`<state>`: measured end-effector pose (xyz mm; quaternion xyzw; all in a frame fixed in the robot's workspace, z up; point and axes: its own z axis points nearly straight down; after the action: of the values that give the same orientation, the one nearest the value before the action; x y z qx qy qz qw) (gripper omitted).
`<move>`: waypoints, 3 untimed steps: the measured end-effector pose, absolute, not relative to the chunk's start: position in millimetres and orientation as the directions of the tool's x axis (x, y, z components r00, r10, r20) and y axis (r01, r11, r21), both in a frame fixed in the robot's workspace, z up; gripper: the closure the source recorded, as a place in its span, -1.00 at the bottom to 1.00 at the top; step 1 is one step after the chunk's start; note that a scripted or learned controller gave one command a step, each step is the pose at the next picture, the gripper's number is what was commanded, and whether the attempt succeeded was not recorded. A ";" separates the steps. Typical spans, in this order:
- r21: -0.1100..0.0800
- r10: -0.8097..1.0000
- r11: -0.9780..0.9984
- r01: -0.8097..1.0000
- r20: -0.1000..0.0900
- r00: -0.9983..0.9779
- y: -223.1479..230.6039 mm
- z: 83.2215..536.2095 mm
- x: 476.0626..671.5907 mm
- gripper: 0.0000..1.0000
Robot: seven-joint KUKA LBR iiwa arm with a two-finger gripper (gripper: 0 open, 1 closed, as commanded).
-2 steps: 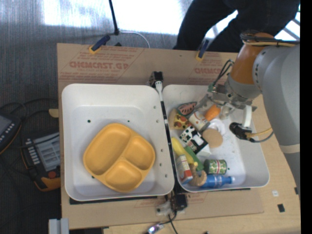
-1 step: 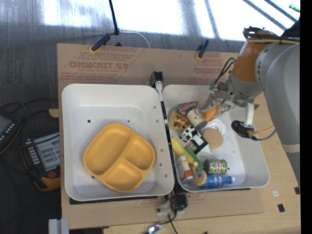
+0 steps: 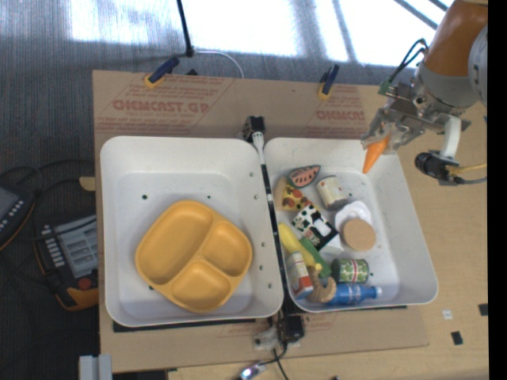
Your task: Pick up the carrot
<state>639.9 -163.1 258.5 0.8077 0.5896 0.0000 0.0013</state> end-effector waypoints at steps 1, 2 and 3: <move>-0.002 0.807 -0.590 0.807 -0.002 0.590 -124.1 221.8 646.0 1.00; -0.001 0.695 -0.719 0.695 -0.003 0.719 -101.2 230.6 654.9 1.00; 0.003 0.286 -0.958 0.286 0.005 0.958 -128.9 133.6 606.4 1.00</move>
<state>606.4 -128.9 133.6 0.9895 0.1445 0.0027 0.0012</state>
